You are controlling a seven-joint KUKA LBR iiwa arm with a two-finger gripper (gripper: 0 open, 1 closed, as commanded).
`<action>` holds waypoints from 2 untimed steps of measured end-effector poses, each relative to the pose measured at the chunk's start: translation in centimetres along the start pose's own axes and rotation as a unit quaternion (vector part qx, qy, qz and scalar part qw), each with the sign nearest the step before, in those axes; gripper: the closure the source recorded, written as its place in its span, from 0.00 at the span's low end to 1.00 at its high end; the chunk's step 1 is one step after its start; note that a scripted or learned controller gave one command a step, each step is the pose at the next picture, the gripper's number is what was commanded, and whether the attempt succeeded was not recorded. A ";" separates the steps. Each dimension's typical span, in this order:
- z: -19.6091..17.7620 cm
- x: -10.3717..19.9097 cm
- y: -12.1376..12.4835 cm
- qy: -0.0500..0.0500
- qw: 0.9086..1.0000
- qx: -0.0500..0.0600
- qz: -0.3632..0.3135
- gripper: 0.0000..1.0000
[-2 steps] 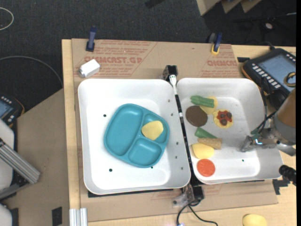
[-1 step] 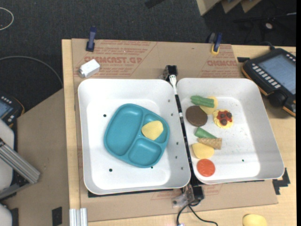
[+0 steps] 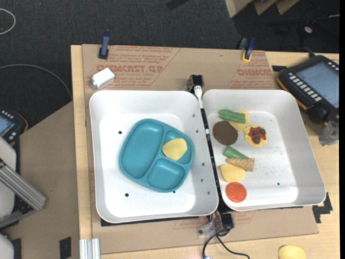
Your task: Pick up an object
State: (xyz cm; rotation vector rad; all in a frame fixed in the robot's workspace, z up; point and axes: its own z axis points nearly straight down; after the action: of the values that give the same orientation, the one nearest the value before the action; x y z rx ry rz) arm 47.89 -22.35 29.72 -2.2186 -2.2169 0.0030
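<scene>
Since we're going left to right, first comes the cardboard sheet laid over the worktop. It has mirrored-looking red print, and all we can make out is something like "CHEMCAST GP", repeated fainter near the right; the smaller lines are too blurry to read. A blue clamp pins its back edge, with a little white block just beside it.

The left bin holds a teal divided plate, tilted a bit. A pale yellow piece sits in its upper right compartment. No labels on either.

A black clip sits at the back where the two bins meet.

The right bin has all the pickable toy food bunched along its left side:
- a green pod at the back
- a brown disc just in front of it
- a yellow round with red topping beside the disc
- a second green piece touching a tan wedge
- a yellow lump
- an orange-red disc nearest the front wall

None carry any writing.

A second clamp grips the cardboard behind this bin. At far right lies a dark handheld pendant, screen text unreadable. A yellow blob sits at the bottom edge.

As for the pincer, we can't tell whether it's open, closed or holding anything.
</scene>
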 end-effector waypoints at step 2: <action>-6.9 0.0 0.0 0.000 1.000 0.000 0.000 1.00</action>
State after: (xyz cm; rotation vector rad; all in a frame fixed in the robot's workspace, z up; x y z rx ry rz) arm 47.92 -22.36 36.61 -2.2192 -2.2179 0.0031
